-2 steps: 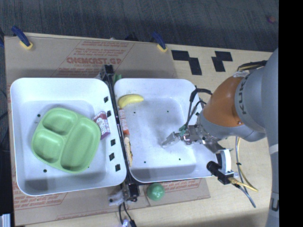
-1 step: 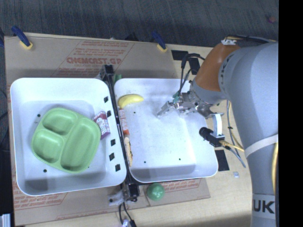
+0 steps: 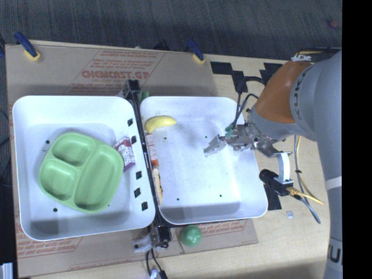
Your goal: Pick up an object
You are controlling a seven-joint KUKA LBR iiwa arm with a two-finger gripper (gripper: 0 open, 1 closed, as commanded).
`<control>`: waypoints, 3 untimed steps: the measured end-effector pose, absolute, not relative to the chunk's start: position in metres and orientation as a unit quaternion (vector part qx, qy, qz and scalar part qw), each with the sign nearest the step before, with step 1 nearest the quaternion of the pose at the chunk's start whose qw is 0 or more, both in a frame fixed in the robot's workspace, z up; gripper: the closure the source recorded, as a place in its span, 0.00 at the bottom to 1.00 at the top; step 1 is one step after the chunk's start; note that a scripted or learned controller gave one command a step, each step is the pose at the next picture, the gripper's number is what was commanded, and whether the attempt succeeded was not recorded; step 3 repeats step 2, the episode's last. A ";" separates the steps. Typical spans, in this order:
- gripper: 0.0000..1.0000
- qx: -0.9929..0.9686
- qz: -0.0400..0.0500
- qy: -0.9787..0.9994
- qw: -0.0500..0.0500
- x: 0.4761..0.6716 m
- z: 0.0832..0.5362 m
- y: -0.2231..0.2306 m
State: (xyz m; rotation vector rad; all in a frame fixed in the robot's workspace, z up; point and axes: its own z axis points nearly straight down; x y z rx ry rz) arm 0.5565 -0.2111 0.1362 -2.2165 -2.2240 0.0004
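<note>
arm's jaws hang over the right bin, can't tell open or closed, nothing gripped, banana unpicked, whole pick left.

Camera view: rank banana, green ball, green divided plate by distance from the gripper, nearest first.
From the gripper, over the right bin:
1. Banana, right bin's upper-left corner.
2. Green ball, on the bench below the right bin.
3. Green divided plate, left bin.
</note>
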 end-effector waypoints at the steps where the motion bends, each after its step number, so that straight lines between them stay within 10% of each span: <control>1: 0.00 -0.704 0.001 -0.710 0.001 0.530 0.092 -0.211; 2: 0.00 -0.705 0.000 -0.709 0.000 0.589 0.092 -0.210; 3: 0.00 -0.705 0.000 -0.709 0.000 0.589 0.092 -0.210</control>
